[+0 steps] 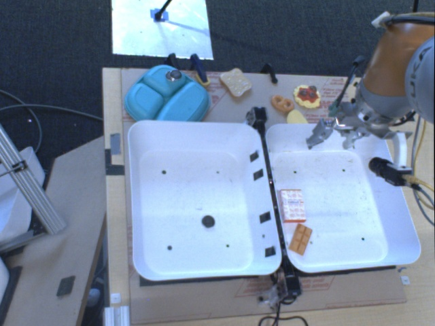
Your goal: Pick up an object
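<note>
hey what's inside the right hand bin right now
Inside the right bin, near its left wall, lie a small white and red packet and an orange waffle-like piece. The gripper hangs over the far edge, covering a bit of the floor there.

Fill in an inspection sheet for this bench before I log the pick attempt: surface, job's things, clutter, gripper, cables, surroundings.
Surface: two white bins, left bin and right bin, on a cardboard-topped bench.
Job's things: small box and orange wafer in the right bin; dark disc in the left.
Clutter: blue tray, toast, pretzel and tart behind the bins.
Gripper: gripper above the right bin's far edge, holding nothing.
Cables: black cable at left.
Surroundings: dark carpet, white sheet.
</note>
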### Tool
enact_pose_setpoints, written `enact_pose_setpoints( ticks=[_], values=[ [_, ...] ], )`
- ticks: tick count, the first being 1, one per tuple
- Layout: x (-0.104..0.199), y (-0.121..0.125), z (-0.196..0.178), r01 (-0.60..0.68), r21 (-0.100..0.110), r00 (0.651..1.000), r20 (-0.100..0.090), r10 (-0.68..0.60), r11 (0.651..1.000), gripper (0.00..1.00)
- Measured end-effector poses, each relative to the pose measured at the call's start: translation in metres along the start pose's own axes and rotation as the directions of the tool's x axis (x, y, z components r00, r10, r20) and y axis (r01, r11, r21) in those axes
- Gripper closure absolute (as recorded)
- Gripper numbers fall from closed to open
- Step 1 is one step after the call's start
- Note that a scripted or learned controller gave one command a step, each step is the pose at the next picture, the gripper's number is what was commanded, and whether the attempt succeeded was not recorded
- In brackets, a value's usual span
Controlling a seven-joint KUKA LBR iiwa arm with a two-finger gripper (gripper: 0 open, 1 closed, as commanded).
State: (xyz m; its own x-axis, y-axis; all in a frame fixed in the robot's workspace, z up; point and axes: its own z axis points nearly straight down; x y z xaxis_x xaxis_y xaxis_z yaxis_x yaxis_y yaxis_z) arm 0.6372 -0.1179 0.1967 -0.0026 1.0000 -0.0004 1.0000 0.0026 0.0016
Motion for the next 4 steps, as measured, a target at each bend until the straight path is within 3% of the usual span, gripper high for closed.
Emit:
enact_pose_setpoints(
  ticks=[1,2,3,4],
  values=[
    [0.030,0.031,0.118,0.005,0.000,1.000,-0.001,-0.005,1.000,0.00],
    [0.028,0.033,0.100,0.004,-0.007,1.000,0.001,-0.004,1.000,1.00],
    [0.120,0.032,0.006,0.009,-0.008,1.000,-0.003,-0.010,1.000,1.00],
    [0.170,0.032,-0.012,0.006,-0.003,1.000,-0.003,-0.006,1.000,1.00]
  ],
)
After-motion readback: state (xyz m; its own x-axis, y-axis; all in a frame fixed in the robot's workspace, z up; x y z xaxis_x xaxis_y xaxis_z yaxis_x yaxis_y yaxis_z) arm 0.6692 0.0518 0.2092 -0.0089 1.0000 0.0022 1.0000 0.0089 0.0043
